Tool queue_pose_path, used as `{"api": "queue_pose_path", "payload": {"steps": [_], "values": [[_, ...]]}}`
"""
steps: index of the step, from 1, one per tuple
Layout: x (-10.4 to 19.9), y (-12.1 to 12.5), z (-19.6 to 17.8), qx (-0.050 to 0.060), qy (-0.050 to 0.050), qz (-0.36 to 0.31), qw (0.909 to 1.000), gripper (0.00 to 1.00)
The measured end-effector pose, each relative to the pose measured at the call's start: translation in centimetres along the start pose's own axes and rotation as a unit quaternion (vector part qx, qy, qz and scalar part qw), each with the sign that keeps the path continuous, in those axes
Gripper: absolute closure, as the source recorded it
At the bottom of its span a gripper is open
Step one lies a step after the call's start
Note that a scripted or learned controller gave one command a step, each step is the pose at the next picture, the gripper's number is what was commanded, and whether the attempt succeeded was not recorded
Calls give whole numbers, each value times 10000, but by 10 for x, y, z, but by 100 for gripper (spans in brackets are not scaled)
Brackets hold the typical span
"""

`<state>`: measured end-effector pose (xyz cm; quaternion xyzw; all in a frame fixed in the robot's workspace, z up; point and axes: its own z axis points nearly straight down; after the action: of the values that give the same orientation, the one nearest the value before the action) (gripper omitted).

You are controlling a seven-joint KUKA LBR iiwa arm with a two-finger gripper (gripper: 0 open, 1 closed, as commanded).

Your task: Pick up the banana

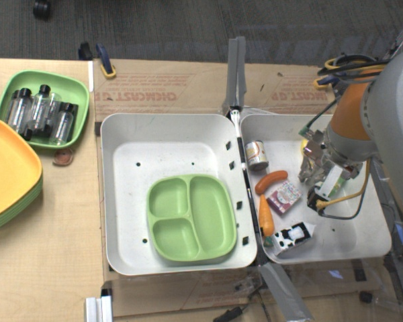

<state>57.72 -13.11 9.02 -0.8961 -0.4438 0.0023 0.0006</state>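
The arm [363, 113] reaches in from the right, its gripper [317, 173] down inside the right bin [363, 240]. Whether the fingers are open or closed, and whether they have hold of anything, cannot be told. No banana can be made out. Left of the gripper lie a can [256, 155], a sausage [271, 180], a pink packet [284, 197], a carrot [266, 216] and a black-and-white toy [290, 236]. In the left bin [121, 180] sits a green tray [190, 217]. On the surface [54, 260], far left, a green dish [43, 109] holds bottles [39, 115] beside yellow plates [7, 173].
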Motion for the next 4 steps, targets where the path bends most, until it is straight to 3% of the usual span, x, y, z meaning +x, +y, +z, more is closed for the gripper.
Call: {"api": "queue_pose_path", "payload": {"steps": [1, 2, 3, 4], "values": [[41, 37, -51, -5, 2, 1572, 9876, 100], [19, -13, 0, 10, -5, 2726, 9621, 100], [41, 48, -91, -4, 6, 3502, 9367, 100], [16, 23, 0, 7, 3, 3268, 9451, 100]]}}
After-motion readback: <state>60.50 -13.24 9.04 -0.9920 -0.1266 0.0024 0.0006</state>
